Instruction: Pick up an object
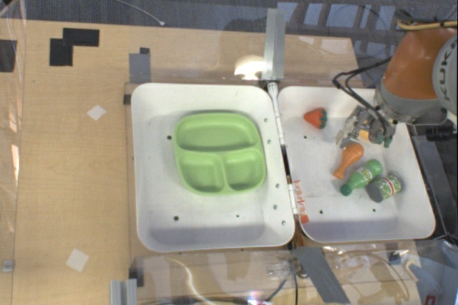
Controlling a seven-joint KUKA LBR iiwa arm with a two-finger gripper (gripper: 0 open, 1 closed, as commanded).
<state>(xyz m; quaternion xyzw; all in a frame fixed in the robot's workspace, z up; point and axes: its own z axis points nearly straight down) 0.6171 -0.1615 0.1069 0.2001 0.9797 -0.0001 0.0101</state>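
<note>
Lettering on the grey can (386, 187) is too small to read.

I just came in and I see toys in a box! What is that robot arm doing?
The robot arm is trying to pick up a toy. Its gripper is down in the right bin, just above an orange carrot toy. Nearby lie a green bottle, a small can and a red strawberry toy. Nothing has been lifted yet. The left bin holds a green divided plate.
</note>
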